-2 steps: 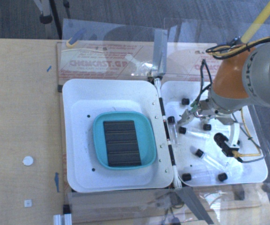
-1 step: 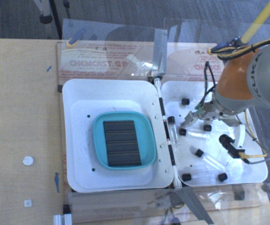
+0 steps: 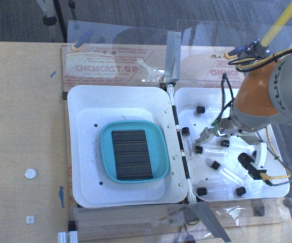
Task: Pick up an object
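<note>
**Gripper low among small pieces, grasp unconfirmed**

Nearest us, two small black pieces (image 3: 201, 191) lie by the near wall of the right bin (image 3: 259, 190), with a middle piece (image 3: 215, 165) just behind them. Further in, the gripper (image 3: 208, 134) hangs low over the bin floor, near a black piece (image 3: 198, 149) and a wall-side piece (image 3: 185, 131). We cannot tell whether it stands apart or together, and we see nothing held.

Alongside, the left bin (image 3: 82, 135) bears a teal tray (image 3: 108, 156) carrying a ribbed dark block (image 3: 131, 154). Farthest lies a far piece (image 3: 200, 109).

We judge a miss the main risk. The pieces are small, so a slightly offset descent could nudge one aside or close on bare floor.
</note>
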Robot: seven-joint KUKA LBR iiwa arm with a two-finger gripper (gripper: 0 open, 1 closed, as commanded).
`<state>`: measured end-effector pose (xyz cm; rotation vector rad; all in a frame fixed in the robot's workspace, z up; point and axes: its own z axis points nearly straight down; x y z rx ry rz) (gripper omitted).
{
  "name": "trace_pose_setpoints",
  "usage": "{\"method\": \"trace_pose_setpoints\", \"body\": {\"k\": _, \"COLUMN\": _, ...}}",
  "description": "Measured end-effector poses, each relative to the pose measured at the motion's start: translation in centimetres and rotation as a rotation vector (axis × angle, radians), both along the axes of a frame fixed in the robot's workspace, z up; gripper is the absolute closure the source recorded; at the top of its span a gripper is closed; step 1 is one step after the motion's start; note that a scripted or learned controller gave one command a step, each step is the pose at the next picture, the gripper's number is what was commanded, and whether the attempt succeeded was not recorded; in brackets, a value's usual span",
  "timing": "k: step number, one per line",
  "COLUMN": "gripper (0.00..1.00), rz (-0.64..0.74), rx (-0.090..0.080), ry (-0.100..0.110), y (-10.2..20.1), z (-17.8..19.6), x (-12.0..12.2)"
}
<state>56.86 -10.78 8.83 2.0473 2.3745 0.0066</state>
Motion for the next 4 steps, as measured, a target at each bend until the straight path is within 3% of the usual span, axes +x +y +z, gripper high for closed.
{"method": "trace_pose_setpoints", "body": {"k": 1, "gripper": 0.00, "rz": 0.060, "rx": 0.001, "ry": 0.007, "y": -6.1, "z": 1.6, "x": -8.0}}
{"method": "trace_pose_setpoints", "body": {"k": 2, "gripper": 0.00, "rz": 0.091, "rx": -0.001, "ry": -0.002, "y": 0.3, "z": 0.0, "x": -8.6}}
{"method": "trace_pose_setpoints", "body": {"k": 3, "gripper": 1.00, "rz": 0.089, "rx": -0.002, "ry": -0.009, "y": 0.2, "z": 1.1, "x": -8.4}}
{"method": "trace_pose_setpoints", "body": {"k": 4, "gripper": 1.00, "rz": 0.150, "rx": 0.000, "ry": 0.005, "y": 5.7, "z": 9.7, "x": -3.0}}
